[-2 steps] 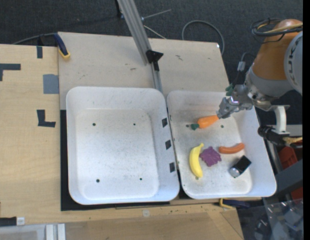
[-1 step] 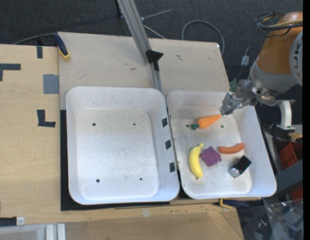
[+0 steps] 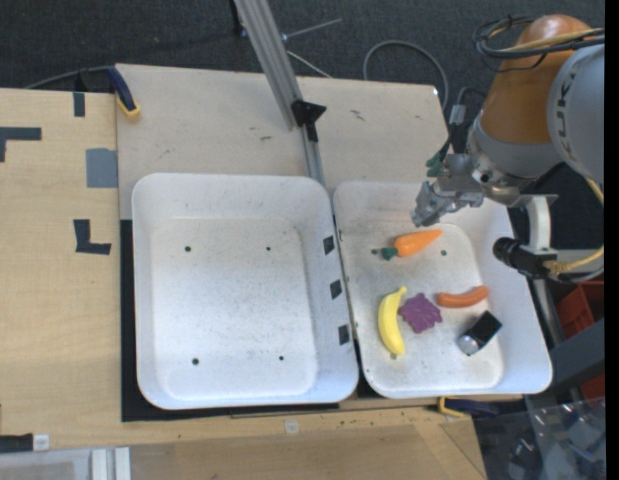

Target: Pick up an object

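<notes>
Five toys lie in the right bin (image 3: 519,368), and the gripper (image 3: 430,211) (grip state impossible to tell) hangs just above the carrot (image 3: 419,242), apparently approaching, so a short descent comes next.

Grey arm (image 3: 589,98) with orange band, black cables, metallic wrist.

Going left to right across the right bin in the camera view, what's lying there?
Banana → purple piece → orange sausage → black block. The carrot spans the first two, so I left it out.
</notes>
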{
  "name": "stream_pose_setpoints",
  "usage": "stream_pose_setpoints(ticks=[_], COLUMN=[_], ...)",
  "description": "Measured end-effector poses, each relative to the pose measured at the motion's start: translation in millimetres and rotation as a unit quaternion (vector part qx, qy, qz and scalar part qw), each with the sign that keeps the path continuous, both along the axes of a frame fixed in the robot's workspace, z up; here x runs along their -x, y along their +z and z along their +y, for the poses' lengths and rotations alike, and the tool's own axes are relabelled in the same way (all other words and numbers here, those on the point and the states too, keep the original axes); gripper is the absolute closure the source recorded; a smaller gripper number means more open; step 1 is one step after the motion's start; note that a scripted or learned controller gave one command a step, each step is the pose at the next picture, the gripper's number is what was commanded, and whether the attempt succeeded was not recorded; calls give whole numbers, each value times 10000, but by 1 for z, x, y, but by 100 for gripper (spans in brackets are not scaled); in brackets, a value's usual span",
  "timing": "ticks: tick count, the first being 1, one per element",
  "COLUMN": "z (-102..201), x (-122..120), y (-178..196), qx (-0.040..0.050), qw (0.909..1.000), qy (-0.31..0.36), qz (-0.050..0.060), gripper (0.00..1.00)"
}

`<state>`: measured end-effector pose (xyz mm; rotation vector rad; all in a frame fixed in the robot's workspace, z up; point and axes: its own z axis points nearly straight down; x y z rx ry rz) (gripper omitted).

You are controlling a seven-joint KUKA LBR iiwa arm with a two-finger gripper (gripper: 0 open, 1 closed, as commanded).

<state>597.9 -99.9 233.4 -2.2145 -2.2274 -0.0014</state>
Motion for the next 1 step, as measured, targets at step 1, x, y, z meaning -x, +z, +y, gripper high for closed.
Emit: stream_pose_setpoints(ticks=[1], z=[53], x=[6], y=[8], qx=[-6], qw=[10000], qy=[6], qz=[8], gripper=[100])
